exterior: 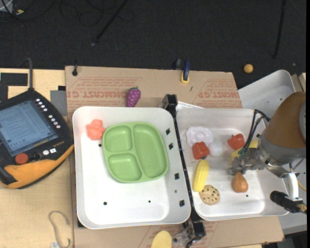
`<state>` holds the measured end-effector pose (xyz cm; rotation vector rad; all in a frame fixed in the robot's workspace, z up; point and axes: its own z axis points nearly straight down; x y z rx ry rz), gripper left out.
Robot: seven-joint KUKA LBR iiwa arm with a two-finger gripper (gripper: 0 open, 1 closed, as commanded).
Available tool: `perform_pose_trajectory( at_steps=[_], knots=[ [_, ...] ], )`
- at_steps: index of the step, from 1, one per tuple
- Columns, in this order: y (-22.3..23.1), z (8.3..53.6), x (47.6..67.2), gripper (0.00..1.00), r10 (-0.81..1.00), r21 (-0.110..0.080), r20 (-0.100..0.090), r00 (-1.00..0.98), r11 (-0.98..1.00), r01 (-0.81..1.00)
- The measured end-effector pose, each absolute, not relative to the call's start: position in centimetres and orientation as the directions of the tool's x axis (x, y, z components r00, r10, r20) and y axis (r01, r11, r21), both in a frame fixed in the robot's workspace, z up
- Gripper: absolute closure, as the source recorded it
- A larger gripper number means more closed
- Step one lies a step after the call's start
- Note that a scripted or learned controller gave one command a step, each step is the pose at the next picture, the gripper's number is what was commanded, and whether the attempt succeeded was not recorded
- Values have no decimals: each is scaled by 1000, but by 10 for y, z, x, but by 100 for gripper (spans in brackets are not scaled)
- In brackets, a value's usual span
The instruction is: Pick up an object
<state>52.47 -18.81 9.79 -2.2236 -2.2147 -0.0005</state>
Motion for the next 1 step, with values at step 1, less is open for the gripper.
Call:
perform_pose_trajectory(
  at_steps=[1],
  knots=[
    [-190,160,527,100,1000,2,0,1,-1,1000]
  ],
)
